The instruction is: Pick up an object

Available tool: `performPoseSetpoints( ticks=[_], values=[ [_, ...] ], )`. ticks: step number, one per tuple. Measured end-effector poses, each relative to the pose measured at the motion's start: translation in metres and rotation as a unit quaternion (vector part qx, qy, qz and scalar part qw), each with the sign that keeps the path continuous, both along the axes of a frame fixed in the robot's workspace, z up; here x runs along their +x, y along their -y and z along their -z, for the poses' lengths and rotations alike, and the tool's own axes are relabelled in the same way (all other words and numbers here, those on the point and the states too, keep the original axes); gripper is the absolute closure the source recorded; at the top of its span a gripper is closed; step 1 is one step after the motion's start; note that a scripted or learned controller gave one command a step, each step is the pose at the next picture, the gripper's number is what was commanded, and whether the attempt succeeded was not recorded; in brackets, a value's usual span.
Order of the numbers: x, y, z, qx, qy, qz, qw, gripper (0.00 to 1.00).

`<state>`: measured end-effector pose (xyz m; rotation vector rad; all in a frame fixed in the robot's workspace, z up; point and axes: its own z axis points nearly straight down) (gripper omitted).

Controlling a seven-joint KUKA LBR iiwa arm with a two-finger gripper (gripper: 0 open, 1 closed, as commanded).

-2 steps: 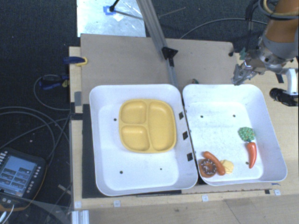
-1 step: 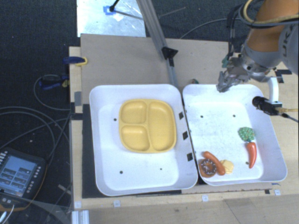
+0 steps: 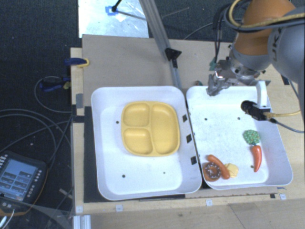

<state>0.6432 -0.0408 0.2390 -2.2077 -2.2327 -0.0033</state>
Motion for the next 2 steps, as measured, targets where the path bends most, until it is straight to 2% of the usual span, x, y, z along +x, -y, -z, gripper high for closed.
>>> performPoseSetpoints(
  ticks=[1,2],
  values=[
    [-0.013,-0.048,0.009,-0.0001,-0.001,0.0,1.0,1.0],
    [-0.038,-0.1,-0.001,0.0001,-0.001,0.0,1.0,1.0]
  ],
)
